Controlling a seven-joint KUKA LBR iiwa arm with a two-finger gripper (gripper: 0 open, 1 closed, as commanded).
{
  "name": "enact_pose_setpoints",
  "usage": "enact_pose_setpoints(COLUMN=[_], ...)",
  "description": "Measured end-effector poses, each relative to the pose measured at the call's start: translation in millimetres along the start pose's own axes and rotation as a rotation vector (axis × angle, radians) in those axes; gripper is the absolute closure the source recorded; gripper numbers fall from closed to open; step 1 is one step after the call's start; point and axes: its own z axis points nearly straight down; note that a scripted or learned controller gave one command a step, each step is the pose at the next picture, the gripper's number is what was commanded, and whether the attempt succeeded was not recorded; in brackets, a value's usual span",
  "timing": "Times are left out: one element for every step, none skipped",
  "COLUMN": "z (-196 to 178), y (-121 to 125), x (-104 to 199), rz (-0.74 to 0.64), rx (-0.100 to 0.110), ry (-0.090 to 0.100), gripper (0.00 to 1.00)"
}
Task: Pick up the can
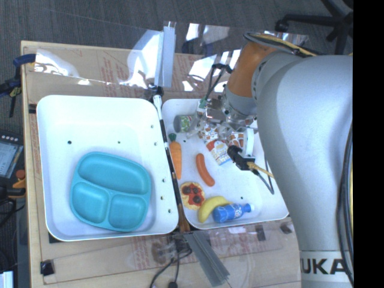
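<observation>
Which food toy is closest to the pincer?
The white and red carton. It lies just below the pincer, while the hot dog, carrot and banana lie farther down.

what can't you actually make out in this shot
- Tool: in the camera view, its tips merge with clutter under the wrist, so open or shut cannot be told.
- Can: small and lying near the right bin's top left; label unreadable.
- Packet: partly covered by the tool; print too small.
- Right bin: its right side is hidden by the arm.
</observation>
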Motion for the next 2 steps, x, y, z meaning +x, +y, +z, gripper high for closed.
enact_pose_setpoints(z=[-2,1], y=[-49,-152], x=[-29,-24], rz=[-0.081,-0.194], rx=[-0.035,-0.035], ry=[0.001,0.001], gripper=[0.00,0.00])
